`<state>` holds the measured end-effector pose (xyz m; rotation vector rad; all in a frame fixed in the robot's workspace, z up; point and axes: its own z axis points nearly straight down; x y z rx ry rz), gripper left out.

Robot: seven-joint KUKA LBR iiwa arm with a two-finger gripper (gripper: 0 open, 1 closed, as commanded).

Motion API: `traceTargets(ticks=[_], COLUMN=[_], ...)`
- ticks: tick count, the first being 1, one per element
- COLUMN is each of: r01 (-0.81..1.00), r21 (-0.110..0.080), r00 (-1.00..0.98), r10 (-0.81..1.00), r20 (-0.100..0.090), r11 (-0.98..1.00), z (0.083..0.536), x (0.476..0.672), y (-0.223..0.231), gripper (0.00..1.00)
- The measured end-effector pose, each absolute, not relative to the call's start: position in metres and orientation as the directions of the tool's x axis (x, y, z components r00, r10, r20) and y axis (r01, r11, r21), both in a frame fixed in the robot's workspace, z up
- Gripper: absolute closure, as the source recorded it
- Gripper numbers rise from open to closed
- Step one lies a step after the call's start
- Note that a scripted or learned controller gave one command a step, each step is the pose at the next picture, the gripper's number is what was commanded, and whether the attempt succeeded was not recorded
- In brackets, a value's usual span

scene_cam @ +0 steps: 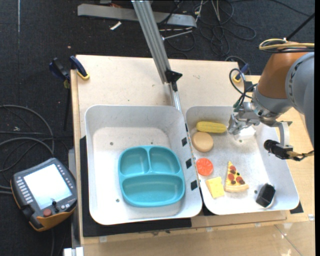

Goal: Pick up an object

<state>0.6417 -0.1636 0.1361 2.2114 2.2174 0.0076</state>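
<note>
The gripper (239,126) hangs over the upper part of the right bin (278,169), and how wide it stands cannot be told; nothing shows in it. The corn cob (211,127) lies just beside it toward the left bin, with the bread roll (203,141) below the cob.

You look down on a pale wooden counter (125,82) standing on a dark carpeted floor (35,30). At 12 o'clock, black cables (225,25) tangle beside a flat metal bracket (135,14), and a slanted aluminium rail (155,40) reaches onto the counter. At 8 o'clock a handheld control pendant (44,192) lies on the floor. At 10 o'clock a clamp (70,69) grips the counter's corner.
</note>
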Motion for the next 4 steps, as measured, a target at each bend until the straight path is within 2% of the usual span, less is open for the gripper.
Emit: traceTargets(ticks=[1,2,4], r01=[1.0,1.0,1.0], r21=[0.008,0.006,-0.001], r00=[-0.003,-0.003,-0.009], r10=[1.0,1.0,1.0], r20=[-0.002,-0.002,0.002], r11=[0.003,0.003,0.009], z=[0.193,0.229,0.239], x=[0.653,0.654,0.631], y=[-0.167,-0.167,-0.053], gripper=[1.0,1.0,1.0])
